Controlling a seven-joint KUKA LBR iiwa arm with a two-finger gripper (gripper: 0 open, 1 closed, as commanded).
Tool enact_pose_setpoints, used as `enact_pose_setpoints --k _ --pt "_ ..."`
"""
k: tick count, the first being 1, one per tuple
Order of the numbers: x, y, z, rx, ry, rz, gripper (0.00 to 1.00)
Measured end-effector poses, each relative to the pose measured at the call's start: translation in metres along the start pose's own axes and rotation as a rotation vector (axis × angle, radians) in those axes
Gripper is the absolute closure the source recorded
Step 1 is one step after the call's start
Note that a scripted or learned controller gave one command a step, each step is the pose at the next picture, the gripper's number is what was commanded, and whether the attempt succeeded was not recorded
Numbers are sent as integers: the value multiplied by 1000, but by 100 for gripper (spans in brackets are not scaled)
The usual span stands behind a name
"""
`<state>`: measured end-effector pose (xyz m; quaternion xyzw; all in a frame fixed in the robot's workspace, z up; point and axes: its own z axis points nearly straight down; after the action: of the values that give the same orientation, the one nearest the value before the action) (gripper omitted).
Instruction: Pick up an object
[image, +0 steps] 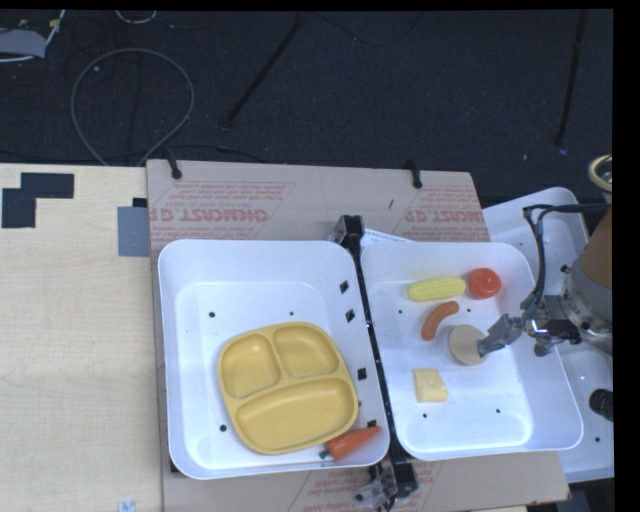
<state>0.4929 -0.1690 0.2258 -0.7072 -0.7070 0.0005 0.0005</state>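
In the left bin (185, 300), a yellow divided plate (287, 386) lies with a toy carrot (352, 442) just beside its corner. Over to the right bin (500, 425): corn cob (436, 290), sausage (438, 320), cheese wedge (431, 385), tomato (484, 283). The gripper (497, 337) sits low at a flat tan disc (464, 344); whether it's spread or pinched, I cannot tell. That thin disc could easily slide away instead of lifting.

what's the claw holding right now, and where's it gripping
Cannot be told. The claw is low in the right bin, its tip at the edge of the tan disc, but the view does not show the disc between its fingers.
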Motion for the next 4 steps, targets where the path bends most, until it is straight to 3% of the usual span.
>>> enact_pose_setpoints --k 2,3,4 --pt "1 -8 112 7 3 0 0" --pt "2 -5 135 -4 4 0 0" --pt "0 -5 125 -8 -1 6 100"
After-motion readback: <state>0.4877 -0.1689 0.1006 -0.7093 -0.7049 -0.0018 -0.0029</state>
